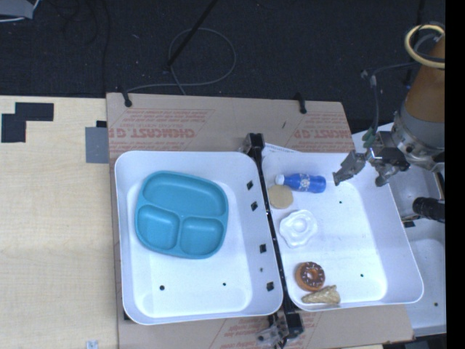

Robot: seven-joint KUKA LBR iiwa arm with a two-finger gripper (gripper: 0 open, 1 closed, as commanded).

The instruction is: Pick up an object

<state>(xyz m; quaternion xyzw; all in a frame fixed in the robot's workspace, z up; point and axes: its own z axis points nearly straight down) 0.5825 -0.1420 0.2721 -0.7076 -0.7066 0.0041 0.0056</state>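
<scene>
The right bin [378,246] holds several small items. A blue bottle with a white cap [301,183] lies on its side near the far edge. Beside it sits a tan round cookie [280,197]. A white fried egg toy [298,227] lies near the middle, with a chocolate donut [311,275] and a tan cone-shaped piece [322,295] toward the front edge. My gripper [365,170] hangs over the bin's far right corner, open, with nothing between its fingers. It is right of the bottle and apart from it.
The left bin [145,289] holds a blue divided plate [182,214]. A black clip strip [265,224] runs between the two bins. Cardboard [218,126] lies beneath both. The arm's grey wrist and orange band [425,100] rise at the far right.
</scene>
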